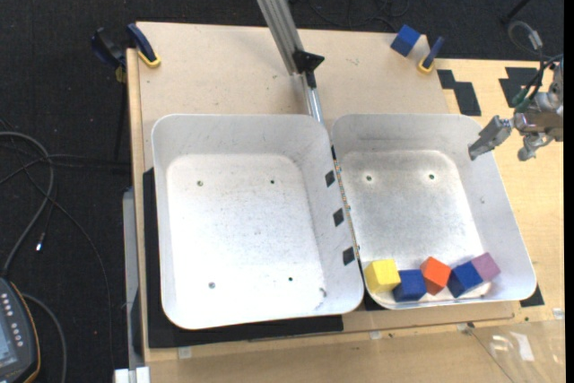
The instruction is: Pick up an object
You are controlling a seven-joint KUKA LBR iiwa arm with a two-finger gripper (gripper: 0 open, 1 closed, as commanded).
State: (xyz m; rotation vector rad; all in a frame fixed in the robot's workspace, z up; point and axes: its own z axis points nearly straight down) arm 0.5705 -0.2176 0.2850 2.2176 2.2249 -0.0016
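Five small blocks sit bunched along the near edge of the right bin (421, 193): a yellow block (382, 274) at the left end, then a blue block (411, 284), an orange block (436, 273), a second blue block (465, 278) and a purple block (485, 265) at the right end. They lie close together, neighbours touching or nearly so, pressed against the bin's front wall. Beside it, the left bin (242, 220) shares the middle seam, where a row of dark tabs runs along the join.

At the far right, the jaws (509, 139) hang over the right bin's outer rim, well apart from the blocks. Two fingers show spread apart, one grey tip pointing left over the rim, with nothing between them.

Farther back on the bench (233, 67), a lone blue cube (406, 39) rests near the far right corner, just beside a yellow-tipped clamp (429, 55). Another clamp (142, 45) grips the far left corner. A slanted metal pole (273, 4) rises from between the bins toward the top of the view.
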